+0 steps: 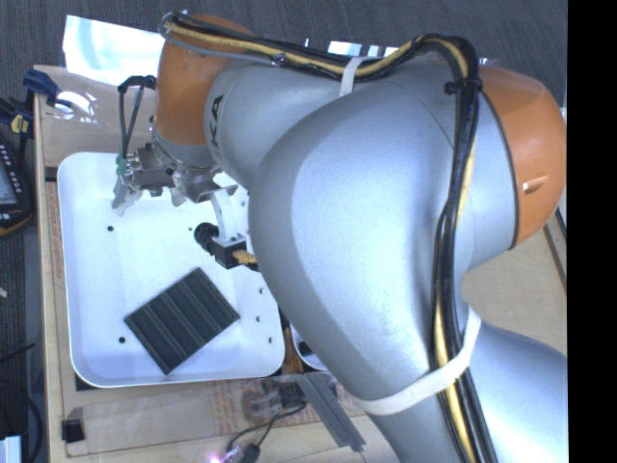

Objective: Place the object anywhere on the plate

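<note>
- Main risk, as I judge it: the arm (386,220) covers most of the view, including the bin on the right, so neither a plate nor a separate small object can be made out; a grasp or release aimed there cannot be checked from here.
- The one loose thing visible is a dark ribbed slab (181,318) lying flat in the left bin (87,258), towards the bin's 6 o'clock edge. Whether it is the task's object or the plate itself, I cannot tell.
- The pincer (145,193) sits near the bin's 12 o'clock side, above the white floor; nothing shows between its fingers, which look spread a little, not clamped.
- From the pincer, the slab lies at about 5 o'clock, well apart.
- A second risk: the slab is thin and flat against the floor, so fingers may slide over its edge and close on nothing.
- The cable (125,123) near the wrist could snag on a deep reach.
</note>
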Controlling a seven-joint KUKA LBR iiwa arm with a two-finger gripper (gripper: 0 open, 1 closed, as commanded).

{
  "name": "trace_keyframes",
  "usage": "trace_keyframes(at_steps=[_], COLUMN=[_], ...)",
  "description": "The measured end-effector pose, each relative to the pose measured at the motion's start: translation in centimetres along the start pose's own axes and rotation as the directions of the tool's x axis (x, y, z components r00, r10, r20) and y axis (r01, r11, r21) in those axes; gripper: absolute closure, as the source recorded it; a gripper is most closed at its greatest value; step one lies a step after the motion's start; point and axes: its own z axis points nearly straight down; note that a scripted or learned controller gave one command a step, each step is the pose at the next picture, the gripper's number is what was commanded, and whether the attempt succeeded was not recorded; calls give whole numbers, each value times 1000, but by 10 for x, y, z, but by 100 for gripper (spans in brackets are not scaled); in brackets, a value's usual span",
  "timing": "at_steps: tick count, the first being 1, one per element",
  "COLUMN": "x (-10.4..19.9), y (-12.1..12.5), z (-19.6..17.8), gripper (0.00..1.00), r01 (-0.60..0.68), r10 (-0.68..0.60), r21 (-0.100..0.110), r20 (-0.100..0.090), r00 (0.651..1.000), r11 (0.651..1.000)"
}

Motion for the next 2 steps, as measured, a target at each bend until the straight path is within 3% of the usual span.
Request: trace_keyframes(at_steps=[1,2], x=[-22,63], y=[-73,-158], z=[-144,-111], gripper=[100,100], r01=[25,-154], r10=[-25,154], r21=[-6,1], r20=[-2,0], r00=[1000,988], r11=[1000,988])
